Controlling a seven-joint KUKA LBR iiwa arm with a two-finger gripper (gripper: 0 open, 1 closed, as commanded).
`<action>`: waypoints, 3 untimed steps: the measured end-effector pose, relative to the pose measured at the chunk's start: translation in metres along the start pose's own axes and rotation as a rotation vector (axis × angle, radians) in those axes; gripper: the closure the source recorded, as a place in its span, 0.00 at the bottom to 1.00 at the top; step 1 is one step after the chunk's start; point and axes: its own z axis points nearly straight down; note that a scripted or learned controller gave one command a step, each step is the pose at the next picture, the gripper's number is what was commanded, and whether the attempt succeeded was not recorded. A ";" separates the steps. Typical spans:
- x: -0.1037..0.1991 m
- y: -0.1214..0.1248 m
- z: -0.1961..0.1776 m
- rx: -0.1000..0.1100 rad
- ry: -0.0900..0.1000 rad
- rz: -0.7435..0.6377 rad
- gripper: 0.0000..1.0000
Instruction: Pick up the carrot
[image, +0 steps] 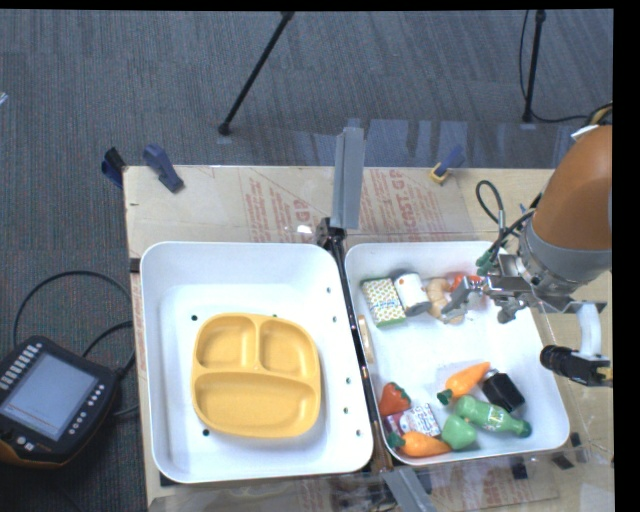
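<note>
An orange carrot (468, 379) with a green stalk end lies slanted in the right bin (520, 345), a little in front of its middle. A second orange carrot-like piece (425, 445) rests against the bin's front wall. My gripper (462, 297) hangs over the back part of the right bin, beside a beige item (437, 296) and a small red piece (456, 280). It is well behind the carrot and apart from it. The grey arm with its orange band (585, 195) reaches in from the right.
The right bin also holds a green checked packet (383, 300), a white can (408, 291), a red pepper-like piece (393, 398), a black block (502, 391), a green bottle (497, 416) and a small packet (424, 417). A yellow divided plate (257, 373) lies in the left bin (170, 300).
</note>
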 end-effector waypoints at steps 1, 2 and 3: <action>-0.027 -0.020 0.105 0.008 0.003 -0.201 0.00; -0.052 -0.061 0.130 -0.003 0.000 -0.336 0.00; -0.037 -0.066 0.132 0.000 0.002 -0.413 0.00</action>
